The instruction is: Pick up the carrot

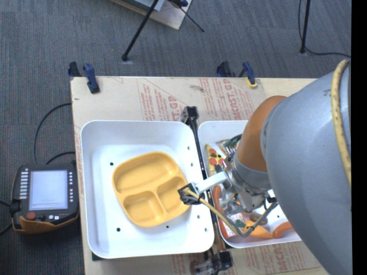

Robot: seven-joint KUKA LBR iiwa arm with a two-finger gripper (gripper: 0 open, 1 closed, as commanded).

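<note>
An orange, carrot-like piece (pixel 281 230) lies at the front of the right bin (pixel 213 129), partly hidden under the arm. My gripper (pixel 239 204) hangs low over the right bin, just left of and behind that piece, below the orange wrist band (pixel 256 139). The bulky grey arm covers most of the bin. A black fitting on a white bracket (pixel 190 195) sticks out leftward from the wrist over the divide between the bins, trailing a yellowish cable.
A yellow three-compartment tray (pixel 150 188) lies in the left bin (pixel 97 176). Small colourful items (pixel 215 155) sit at the right bin's left side. A teach pendant (pixel 46 198) rests off the bench's left edge. Clamps (pixel 90 76) grip the back edge.
</note>
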